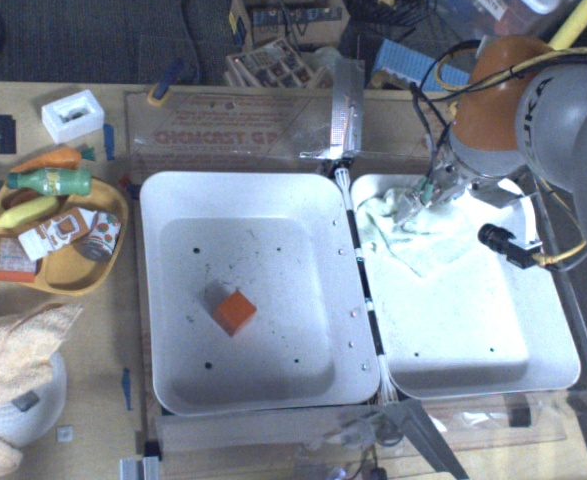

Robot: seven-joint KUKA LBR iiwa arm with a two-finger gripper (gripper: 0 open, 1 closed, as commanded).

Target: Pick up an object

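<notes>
Two white bins are set on a wooden bench (73, 368). In the left bin (173, 208), an orange block (237, 312) lies. Over the right bin (533, 358), the gripper (420, 197) touches a pale cloth (413, 230); whether anything is held cannot be told. No writing is legible.

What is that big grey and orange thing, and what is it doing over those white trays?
That is a robot arm, and a computer program moves it. The camera sits above the bench and looks down at a slant. The arm reaches in from the right. On the bench are two shallow white bins. The left bin has a small orange block in it. The right bin has a pale crumpled cloth. The arm's gripper is down at that cloth. I cannot tell whether it has grabbed it. Its job is picking something up.
</notes>
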